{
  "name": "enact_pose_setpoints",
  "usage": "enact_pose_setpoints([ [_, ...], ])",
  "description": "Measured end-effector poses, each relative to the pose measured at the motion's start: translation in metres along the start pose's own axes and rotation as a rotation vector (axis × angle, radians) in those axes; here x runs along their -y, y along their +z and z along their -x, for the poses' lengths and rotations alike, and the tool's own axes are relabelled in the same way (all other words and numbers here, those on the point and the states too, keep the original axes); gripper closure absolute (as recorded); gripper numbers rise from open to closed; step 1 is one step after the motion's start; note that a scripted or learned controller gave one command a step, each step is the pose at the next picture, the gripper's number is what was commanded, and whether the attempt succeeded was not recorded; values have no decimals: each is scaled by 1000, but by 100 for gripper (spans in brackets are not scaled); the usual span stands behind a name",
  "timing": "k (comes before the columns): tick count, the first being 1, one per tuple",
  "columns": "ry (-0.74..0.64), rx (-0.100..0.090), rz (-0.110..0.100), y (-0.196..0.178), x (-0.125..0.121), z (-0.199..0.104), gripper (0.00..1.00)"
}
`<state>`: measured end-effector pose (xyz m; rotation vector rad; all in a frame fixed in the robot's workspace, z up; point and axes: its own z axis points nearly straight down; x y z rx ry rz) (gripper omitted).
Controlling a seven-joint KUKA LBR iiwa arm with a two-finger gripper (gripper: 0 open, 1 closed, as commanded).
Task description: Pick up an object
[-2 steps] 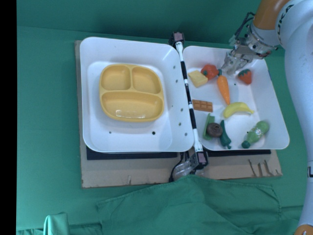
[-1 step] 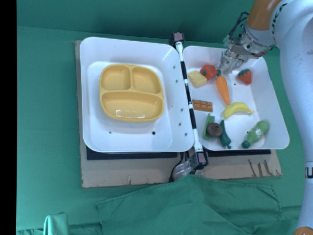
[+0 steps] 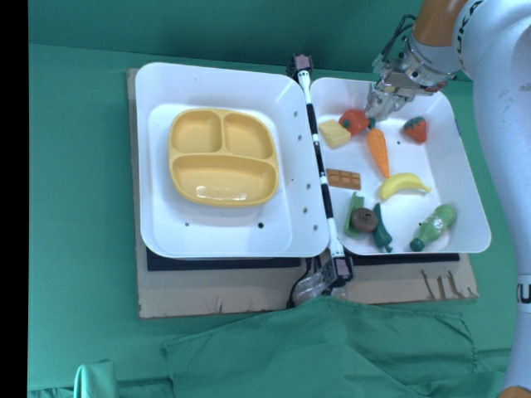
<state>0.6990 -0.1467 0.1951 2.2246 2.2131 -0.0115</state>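
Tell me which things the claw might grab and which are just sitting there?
Might get grabbed: tomato nearest the claw, carrot, strawberry, cheese, banana, cracker, green bottle.

Just sitting there: yellow plate, left bin, cardboard.

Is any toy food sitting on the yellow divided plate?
No: the yellow divided plate lies bare in the left bin, all toy food in the right bin.

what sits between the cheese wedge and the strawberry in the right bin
In the camera view, the tomato and the carrot's top lie between cheese wedge and strawberry.
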Motion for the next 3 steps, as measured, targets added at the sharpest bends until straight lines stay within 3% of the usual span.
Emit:
enact_pose_setpoints([
  [1, -3, -5, 15, -60, -3, -1, 100],
  [3, -1, -5, 4, -11, -2, 23, 100],
])
